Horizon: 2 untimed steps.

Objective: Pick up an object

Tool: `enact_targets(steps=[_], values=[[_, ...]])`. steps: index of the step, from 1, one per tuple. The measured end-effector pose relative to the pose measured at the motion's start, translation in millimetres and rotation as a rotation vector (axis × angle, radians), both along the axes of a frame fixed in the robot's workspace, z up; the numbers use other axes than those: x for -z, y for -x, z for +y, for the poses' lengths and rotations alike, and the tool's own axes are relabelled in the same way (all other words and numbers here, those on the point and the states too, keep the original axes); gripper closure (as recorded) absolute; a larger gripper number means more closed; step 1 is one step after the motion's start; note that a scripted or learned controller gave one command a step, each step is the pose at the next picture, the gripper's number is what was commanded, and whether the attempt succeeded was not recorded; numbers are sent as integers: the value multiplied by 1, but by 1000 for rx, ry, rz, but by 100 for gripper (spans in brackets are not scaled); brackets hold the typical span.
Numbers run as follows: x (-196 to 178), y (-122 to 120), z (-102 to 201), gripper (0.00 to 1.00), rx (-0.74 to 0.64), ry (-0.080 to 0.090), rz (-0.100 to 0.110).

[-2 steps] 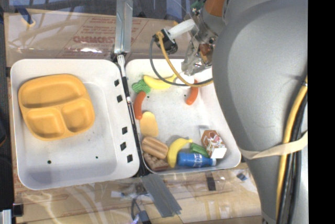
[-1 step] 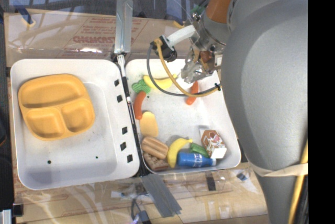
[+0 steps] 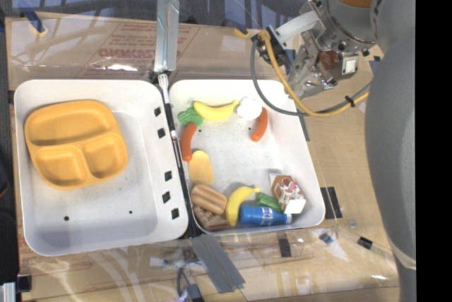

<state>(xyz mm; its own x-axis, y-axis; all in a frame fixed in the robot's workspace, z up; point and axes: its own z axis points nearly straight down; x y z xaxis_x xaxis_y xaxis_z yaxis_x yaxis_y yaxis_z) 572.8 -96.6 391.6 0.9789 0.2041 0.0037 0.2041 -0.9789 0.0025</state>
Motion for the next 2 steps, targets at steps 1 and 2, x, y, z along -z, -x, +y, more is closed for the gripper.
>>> enact_targets(steps=[1,2], values=[[3,0,1,0,-1,-1,5],[141,2,-41,0,-45,-5,22]])
